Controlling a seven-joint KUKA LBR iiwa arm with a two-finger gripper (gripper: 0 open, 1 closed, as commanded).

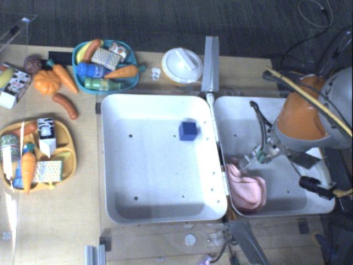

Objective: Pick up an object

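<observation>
A small blue cube (188, 130) lies in the left bin (127, 148), toward its upper right. A crumpled pink cloth (246, 190) sits in the right bin (287, 203) at its near left corner. My gripper (259, 155) hangs low in the right bin, just above and right of the pink cloth, close to its top edge. The grey arm with its orange band (300, 120) reaches in from the right and covers much of that bin.
On the bench to the left stand a blue bowl of toy food (105, 66), a yellow tray of toys (37, 154), and loose toy vegetables (55, 81). A white lidded container (182, 65) sits behind the bins. Cables (309, 90) cross near the arm.
</observation>
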